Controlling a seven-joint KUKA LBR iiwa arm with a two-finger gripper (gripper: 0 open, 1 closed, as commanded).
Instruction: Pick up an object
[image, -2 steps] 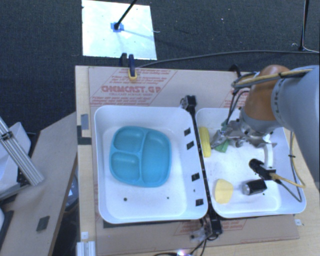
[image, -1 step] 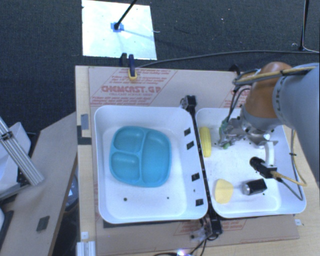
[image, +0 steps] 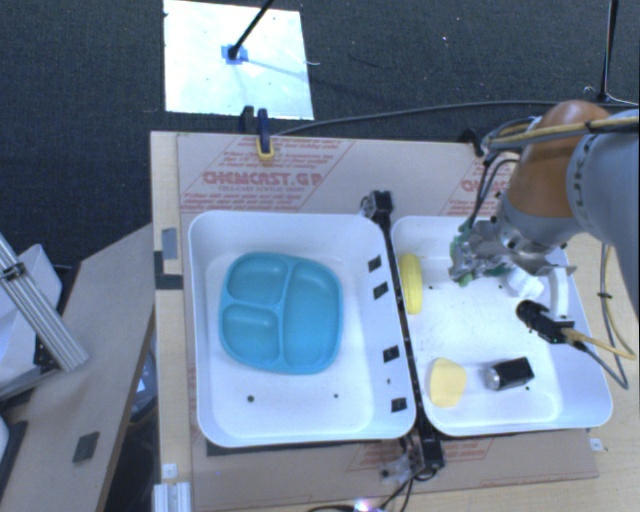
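Banana (image: 410, 283) lies just left of gripper (image: 470, 262), long axis running near-to-far along the divider; finger state: cannot tell.

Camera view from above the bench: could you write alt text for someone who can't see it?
A grey robot arm reaches from the right, its gripper low over the right white bin, which holds two yellow pieces and a small dark cylinder. The left white bin holds a blue divided plate.
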